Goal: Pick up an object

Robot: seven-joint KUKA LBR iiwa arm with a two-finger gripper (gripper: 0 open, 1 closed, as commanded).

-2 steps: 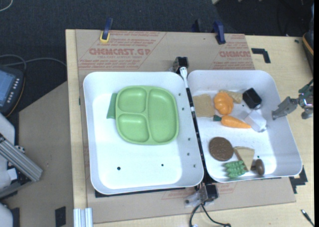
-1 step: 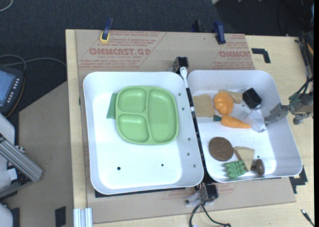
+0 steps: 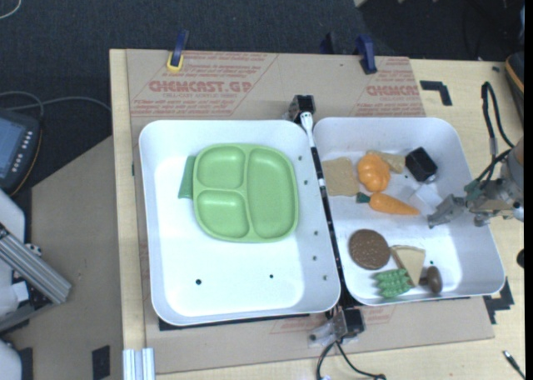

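Observation:
The right bin [image 3: 466, 145] holds several small items. An orange pepper [image 3: 374, 172] and a carrot [image 3: 393, 204] lie near its middle, with a tan bread slice [image 3: 339, 177] to their left. A black block [image 3: 420, 164] sits at the back. A brown cookie [image 3: 368, 248], a pale wedge [image 3: 408, 259], a green piece [image 3: 391, 282] and a small brown piece [image 3: 430, 280] lie toward the front. My gripper [image 3: 456, 214] reaches in over the bin's right side, just right of the carrot's tip. Nothing is visibly held in it.
The left bin [image 3: 166, 270] holds a green divided plate [image 3: 246, 192]. A raised divider with screws [image 3: 320, 203] separates the two bins. Cables [image 3: 491, 120] hang by the right bin's far right edge. Clamps [image 3: 365, 53] sit at the bench's back edge.

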